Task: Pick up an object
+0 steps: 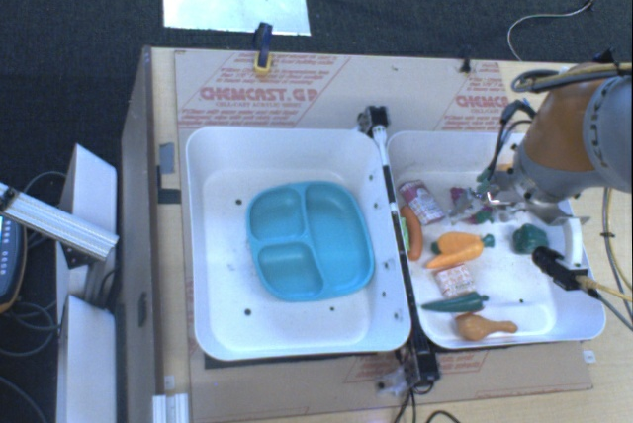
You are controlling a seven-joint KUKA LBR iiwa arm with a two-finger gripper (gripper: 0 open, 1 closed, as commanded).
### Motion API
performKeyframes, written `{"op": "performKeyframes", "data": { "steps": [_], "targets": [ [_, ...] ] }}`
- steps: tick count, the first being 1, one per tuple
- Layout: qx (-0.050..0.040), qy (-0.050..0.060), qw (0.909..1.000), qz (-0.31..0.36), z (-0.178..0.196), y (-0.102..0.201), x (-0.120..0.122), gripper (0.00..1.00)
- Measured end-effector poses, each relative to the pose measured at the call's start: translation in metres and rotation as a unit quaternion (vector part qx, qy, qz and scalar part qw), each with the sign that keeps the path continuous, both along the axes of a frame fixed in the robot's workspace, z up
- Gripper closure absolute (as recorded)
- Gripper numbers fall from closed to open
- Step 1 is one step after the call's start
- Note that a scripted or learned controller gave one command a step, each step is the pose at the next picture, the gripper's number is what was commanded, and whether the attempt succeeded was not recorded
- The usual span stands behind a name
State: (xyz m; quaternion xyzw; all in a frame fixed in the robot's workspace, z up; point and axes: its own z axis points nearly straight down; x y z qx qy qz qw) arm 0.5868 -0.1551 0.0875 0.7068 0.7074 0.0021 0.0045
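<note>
Orange toy carrot (458, 244) with green top, right bin (577, 317).

1. You have an orange carrot (460, 244) lying flat mid-bin, green top toward the right.
2. Just below it lies a small red-and-white packet (454, 281).
3. Below that lies a dark green chilli pepper (457, 303), and nearest the front wall a tan drumstick (482, 326).
4. At the left wall you see a sausage (411, 234) and a wrapped packet (425, 202).
</note>
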Motion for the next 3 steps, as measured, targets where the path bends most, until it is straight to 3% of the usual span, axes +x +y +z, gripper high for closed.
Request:
{"op": "performKeyframes", "data": {
  "steps": [1, 2, 3],
  "targets": [
    [0.0016, 0.003, 1.0, 0.001, -0.002, 0.029, 0.069, 0.0],
    [0.0015, 0.004, 1.0, 0.0, 0.007, 0.028, 0.013, 0.0],
    [0.0012, 0.002, 1.0, 0.001, 0.018, 0.028, 0.014, 1.0]
  ]
}}
